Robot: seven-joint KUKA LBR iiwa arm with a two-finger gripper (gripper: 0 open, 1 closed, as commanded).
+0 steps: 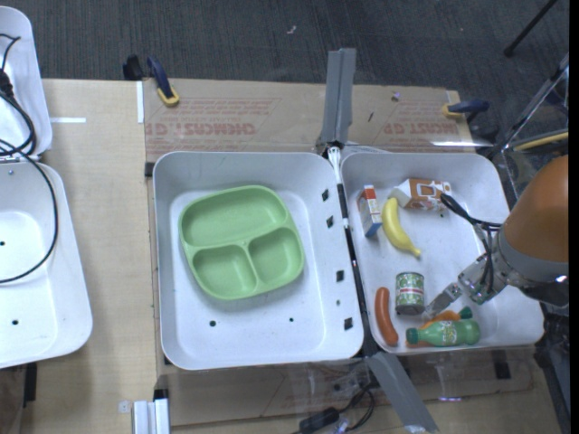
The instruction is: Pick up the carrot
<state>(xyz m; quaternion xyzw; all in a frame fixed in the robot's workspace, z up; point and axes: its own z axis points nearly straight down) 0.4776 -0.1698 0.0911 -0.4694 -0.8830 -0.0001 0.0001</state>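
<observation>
The carrot (447, 316) is a small orange piece with a green top. It lies near the front of the right bin (516, 328), between a can and a green bottle. My gripper (441, 301) reaches in from the right at a slant, and its tip is just above and touching or nearly touching the carrot. Nothing visibly lifts off the bin floor. The arm's orange band (543, 211) sits over the bin's right edge.
In the right bin are a green-labelled can (409, 293), a green bottle (445, 334), a red sausage (385, 316), a banana (398, 228), a small carton (369, 210) and a brown box (425, 193). The left bin (172, 269) holds a green divided plate (241, 240).
</observation>
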